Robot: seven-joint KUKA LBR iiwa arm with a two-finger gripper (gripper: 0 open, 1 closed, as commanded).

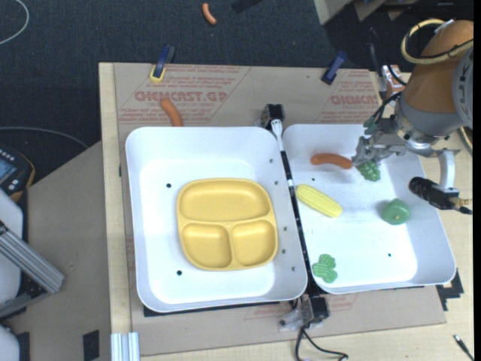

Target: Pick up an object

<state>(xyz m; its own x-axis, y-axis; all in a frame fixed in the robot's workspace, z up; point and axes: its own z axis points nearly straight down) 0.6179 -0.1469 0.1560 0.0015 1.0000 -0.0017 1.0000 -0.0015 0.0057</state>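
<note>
Seen from above, toward the right of the frame: a grey arm's two-finger gripper (367, 159) lowered into the right-hand shallow white bin (421, 265), closed around a small green leafy toy vegetable (370, 172) near the bin's upper middle. Just left of it lay an orange toy sausage (331, 159), with a yellow toy corn cob (319, 201) lower left. Left-hand white bin (150, 224) held a yellow three-compartment plastic plate (226, 223).

Small green broccoli (370, 171) in the right bin's upper right, just under the tool (366, 156); whether gripped, cannot tell. Sausage (331, 159) just left.
</note>
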